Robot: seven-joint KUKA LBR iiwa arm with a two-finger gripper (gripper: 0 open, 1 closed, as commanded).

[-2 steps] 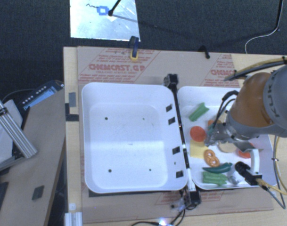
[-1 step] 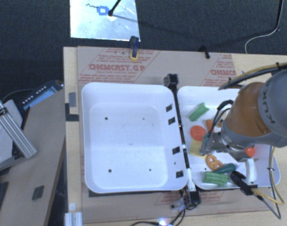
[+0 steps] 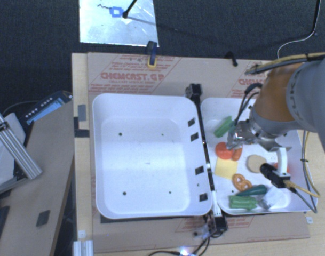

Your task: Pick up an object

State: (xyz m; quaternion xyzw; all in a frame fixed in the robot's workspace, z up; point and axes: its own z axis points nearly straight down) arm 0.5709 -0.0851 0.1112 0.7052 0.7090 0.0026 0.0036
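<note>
The right bin holds several small objects. A red-orange round piece lies near its left wall, with a yellow block just in front of it. A green piece lies further back. My gripper hangs low over the right edge of the red-orange piece, and the grey arm reaches in from the right. A beige round piece sits to the right of the gripper. I cannot see anything held.
An orange pretzel-shaped piece and dark green pieces lie at the right bin's front. The left bin stands beside it, with black clips along the shared wall. Cables trail at the right.
</note>
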